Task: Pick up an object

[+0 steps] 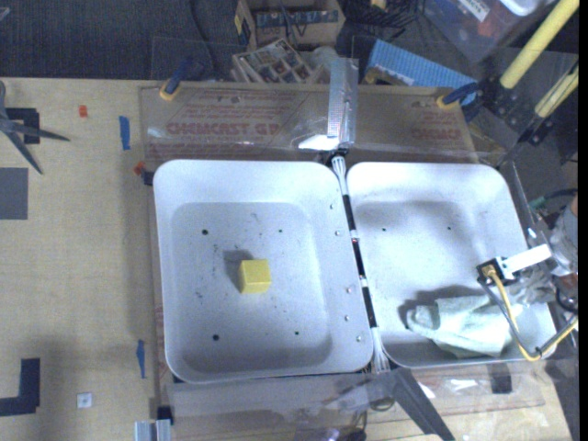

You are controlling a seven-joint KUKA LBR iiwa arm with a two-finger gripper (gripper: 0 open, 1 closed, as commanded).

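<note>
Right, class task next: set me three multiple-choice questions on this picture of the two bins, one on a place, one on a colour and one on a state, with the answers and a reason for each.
1. Where does the cube lie?
A. in the left bin
B. in the right bin
C. outside both bins

2. What colour is the cube?
A. red
B. yellow
C. blue

3. How does the cloth in the right bin lie?
A. folded flat
B. crumpled
C. draped over the rim

Answers:
1 A, it sits near the middle of the left bin's floor.
2 B, it is plainly yellow against the white.
3 B, it lies bunched in a heap on the bin's floor.
</note>
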